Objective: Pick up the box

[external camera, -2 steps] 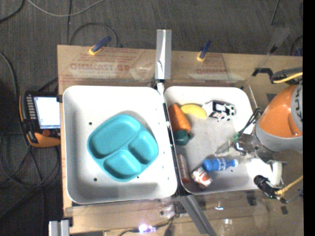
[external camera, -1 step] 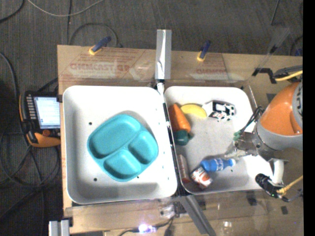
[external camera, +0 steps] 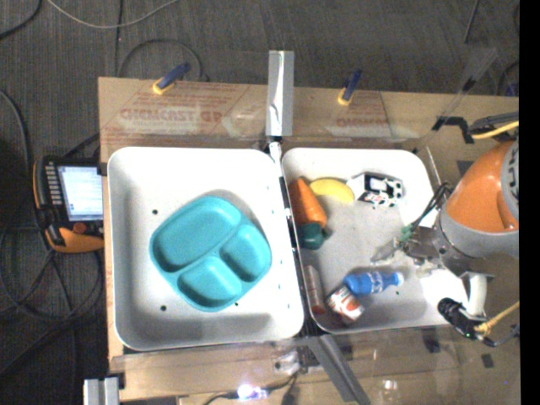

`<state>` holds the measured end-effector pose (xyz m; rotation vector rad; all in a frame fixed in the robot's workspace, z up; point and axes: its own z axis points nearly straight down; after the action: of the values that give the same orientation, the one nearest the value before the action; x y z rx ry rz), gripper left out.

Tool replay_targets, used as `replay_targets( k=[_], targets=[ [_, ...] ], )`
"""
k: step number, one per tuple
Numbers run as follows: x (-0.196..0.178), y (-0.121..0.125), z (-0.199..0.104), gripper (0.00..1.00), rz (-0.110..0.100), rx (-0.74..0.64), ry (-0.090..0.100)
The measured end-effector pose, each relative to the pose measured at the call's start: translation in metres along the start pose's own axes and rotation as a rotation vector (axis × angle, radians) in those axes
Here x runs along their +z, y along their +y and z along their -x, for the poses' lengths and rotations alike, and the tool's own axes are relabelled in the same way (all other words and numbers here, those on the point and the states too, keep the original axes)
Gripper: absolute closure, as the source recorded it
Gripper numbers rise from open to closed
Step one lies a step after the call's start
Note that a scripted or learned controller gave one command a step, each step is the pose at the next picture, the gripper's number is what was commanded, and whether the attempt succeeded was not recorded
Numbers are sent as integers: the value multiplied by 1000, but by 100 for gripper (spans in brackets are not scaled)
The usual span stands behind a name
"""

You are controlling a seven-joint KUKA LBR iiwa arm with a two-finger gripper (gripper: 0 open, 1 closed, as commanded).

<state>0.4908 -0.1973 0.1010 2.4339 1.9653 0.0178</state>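
Pincer (external camera: 411, 245) state I cannot tell; it hovers at four o'clock from the small black-and-white cardboard box (external camera: 377, 188), light, stiff; grab its sides.

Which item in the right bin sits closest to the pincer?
The blue bottle, lying on its side just left of the pincer. The carrot, banana and black-and-white box lie farther off.
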Motion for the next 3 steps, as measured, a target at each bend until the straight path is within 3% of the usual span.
replay_targets(
  k=[1,2,3],
  targets=[
    [9,-3,0,0,-5,6,-2],
    [0,-1,-1,100,-2,5,-1],
    [8,-6,-101,100,4,34,-3]
  ],
)
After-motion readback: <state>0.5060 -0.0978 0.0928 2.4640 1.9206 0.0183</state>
